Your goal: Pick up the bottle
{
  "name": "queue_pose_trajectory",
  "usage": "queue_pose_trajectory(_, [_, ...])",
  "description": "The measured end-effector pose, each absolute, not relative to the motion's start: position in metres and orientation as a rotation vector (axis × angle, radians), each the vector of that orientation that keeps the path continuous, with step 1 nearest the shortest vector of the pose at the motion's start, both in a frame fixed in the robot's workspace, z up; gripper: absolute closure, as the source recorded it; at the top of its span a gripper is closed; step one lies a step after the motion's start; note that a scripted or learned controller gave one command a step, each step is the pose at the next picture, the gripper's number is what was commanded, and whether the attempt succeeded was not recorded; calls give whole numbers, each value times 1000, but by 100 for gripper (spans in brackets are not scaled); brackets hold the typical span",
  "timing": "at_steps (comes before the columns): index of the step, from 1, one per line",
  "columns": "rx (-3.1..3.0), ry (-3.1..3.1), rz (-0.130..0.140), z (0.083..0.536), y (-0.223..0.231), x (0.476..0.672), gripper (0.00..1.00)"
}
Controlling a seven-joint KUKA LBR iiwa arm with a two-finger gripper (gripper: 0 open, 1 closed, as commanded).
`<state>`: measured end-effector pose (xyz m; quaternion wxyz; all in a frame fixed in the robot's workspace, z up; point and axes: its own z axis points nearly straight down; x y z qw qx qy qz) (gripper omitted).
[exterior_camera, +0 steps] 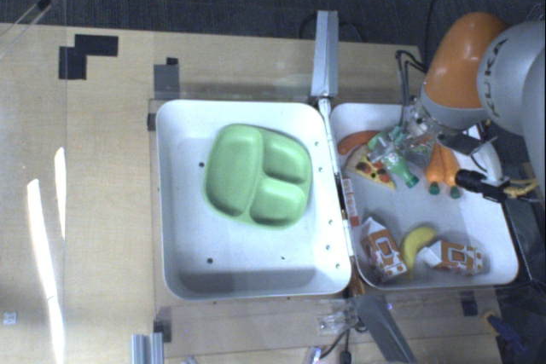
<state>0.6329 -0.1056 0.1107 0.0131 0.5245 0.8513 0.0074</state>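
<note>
A clear plastic bottle [394, 156] with a green cap lies tilted in the back half of the right bin [503, 234], partly over a pizza slice [373, 171]. My gripper [412, 135] hangs directly over the bottle's far end, below the orange band of the arm. The wrist hides the place where it meets the bottle, so contact is unclear.
In the right bin are also an orange sausage [354, 141], a carrot [439, 167], two small green pieces [444, 191], a banana [415, 243] and two brown snack packs [382, 251]. The left bin [179, 251] holds a green divided plate [258, 175].
</note>
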Motion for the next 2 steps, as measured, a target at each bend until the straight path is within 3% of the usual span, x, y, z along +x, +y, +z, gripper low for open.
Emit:
queue_pose_trajectory(1, [1815,2556,7,277,-51,655,100])
queue_pose_trajectory(2, [2309,2126,5,262,10,663,100])
